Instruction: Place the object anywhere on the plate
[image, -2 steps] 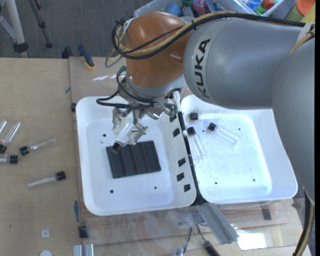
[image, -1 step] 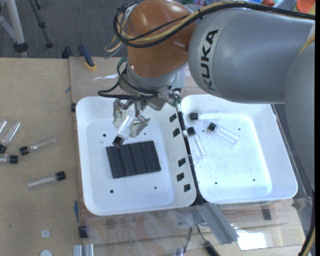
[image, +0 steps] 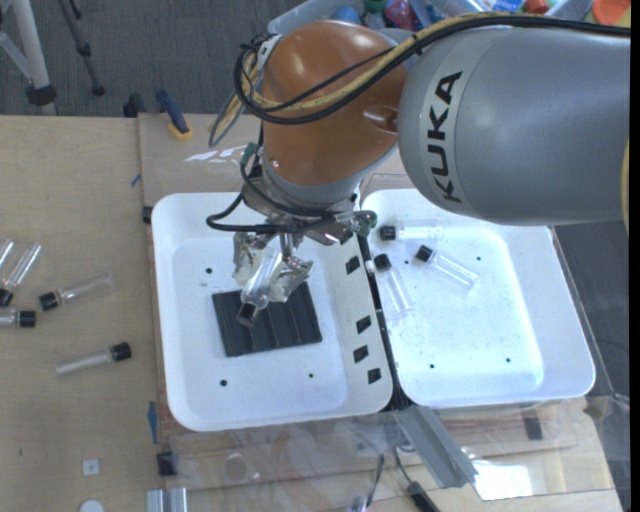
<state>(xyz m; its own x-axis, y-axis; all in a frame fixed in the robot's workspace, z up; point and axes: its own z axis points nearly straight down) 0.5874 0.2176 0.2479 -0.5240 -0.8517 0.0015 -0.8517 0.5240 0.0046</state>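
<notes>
A black ridged plate (image: 285, 325) lies flat in the left white bin (image: 185, 390). My gripper (image: 266, 282) hangs just over the plate's upper left part, pointing down under the orange wrist. A clear vial (image: 256, 292) with a black cap sits slanted between the metal fingers (image: 244, 258), its capped end low and close to or touching the plate. The gripper is shut on this vial.
The right bin (image: 560, 380) holds three more clear vials (image: 440, 260) near its upper left. Several capped vials (image: 92, 357) lie loose on the wooden bench to the left. Black clips run along the divide between the bins (image: 362, 325).
</notes>
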